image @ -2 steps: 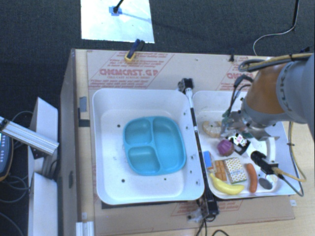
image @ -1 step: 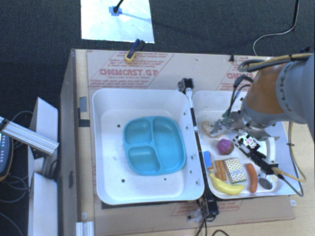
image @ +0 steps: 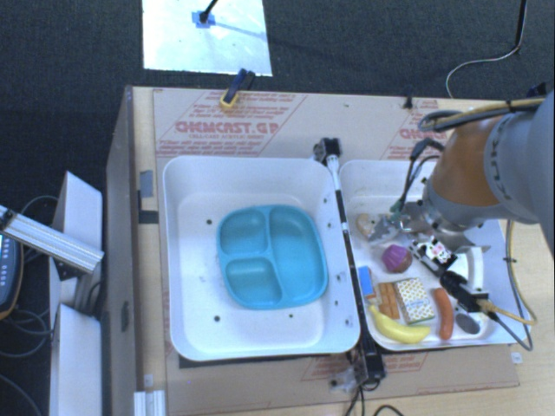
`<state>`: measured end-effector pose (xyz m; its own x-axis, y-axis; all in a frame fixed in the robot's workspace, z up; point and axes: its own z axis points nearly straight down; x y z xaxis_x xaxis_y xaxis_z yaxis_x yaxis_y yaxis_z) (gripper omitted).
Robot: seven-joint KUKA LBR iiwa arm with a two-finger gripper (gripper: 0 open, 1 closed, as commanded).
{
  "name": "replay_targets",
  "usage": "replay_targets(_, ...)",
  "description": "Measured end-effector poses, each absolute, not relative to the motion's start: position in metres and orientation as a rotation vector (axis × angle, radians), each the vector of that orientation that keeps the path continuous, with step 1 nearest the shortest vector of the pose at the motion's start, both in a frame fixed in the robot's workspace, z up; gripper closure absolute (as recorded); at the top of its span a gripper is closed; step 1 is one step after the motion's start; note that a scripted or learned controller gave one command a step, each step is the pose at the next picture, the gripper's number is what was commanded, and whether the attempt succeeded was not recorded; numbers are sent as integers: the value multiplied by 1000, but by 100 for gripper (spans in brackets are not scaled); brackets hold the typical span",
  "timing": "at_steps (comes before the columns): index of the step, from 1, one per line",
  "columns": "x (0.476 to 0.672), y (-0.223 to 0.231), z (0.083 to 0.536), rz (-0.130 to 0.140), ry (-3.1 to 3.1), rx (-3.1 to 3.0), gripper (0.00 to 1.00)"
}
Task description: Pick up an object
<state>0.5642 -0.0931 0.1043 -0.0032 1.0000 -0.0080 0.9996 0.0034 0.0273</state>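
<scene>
Pick not done. Gripper sits low in right bin, jaw state can't be told. Purple ball just at its 6 o'clock, not lifted.

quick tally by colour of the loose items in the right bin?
Right bin, what I can make out:
Yellow: 1, banana
Purple: 1, round fruit
Orange-red: 1, sausage-shaped piece
Blue: 1, small block
Tan/brown: 2, cracker, printed box
Total: 6. The arm may hide more.
</scene>
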Motion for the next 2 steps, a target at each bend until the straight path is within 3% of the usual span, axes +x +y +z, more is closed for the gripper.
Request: replay_targets(2, 563, -91, 101, 29, 2208, 2196, 0)
